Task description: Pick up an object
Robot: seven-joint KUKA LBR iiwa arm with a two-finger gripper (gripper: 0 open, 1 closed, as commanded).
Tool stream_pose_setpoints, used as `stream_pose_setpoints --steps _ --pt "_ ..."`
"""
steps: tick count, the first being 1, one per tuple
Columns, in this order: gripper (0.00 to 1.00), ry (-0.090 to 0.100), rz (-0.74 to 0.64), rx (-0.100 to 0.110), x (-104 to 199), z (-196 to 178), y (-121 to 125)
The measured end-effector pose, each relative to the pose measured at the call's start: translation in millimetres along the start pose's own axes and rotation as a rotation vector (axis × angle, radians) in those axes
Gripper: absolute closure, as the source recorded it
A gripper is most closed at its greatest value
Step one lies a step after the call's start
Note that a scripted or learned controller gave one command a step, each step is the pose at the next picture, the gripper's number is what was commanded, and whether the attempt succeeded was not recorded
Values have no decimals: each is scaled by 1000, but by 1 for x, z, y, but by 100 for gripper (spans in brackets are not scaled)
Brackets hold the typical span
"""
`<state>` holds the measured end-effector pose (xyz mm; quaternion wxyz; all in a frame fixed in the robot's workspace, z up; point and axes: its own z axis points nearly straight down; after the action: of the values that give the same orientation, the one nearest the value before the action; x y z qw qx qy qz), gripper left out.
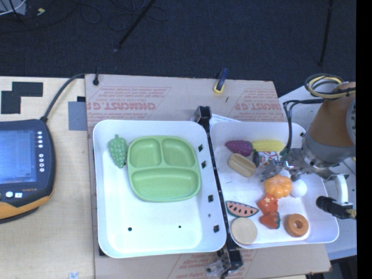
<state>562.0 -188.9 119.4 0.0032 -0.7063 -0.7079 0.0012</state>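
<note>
With the gripper (pixel 273 168) set low in the right bin (pixel 317 237), open or closed not to be told, the crowded orange pumpkin (pixel 278 186) could be knocked aside.

Orange pumpkin (pixel 278 186) sits upright among toy food (pixel 256 173), right bin (pixel 325 228).

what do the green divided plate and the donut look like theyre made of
Green divided plate: looks like moulded plastic, one even matte colour with soft rounded compartment walls.
Donut: probably toy plastic or rubber, with a uniform orange-brown surface and a slightly lighter top; too small to tell which.
</note>
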Motion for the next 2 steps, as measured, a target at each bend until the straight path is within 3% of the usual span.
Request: stream_pose_setpoints --steps 1,2 --pt "0 -1 1 -1 2 34 0" --pt "100 -1 3 -3 1 21 1"
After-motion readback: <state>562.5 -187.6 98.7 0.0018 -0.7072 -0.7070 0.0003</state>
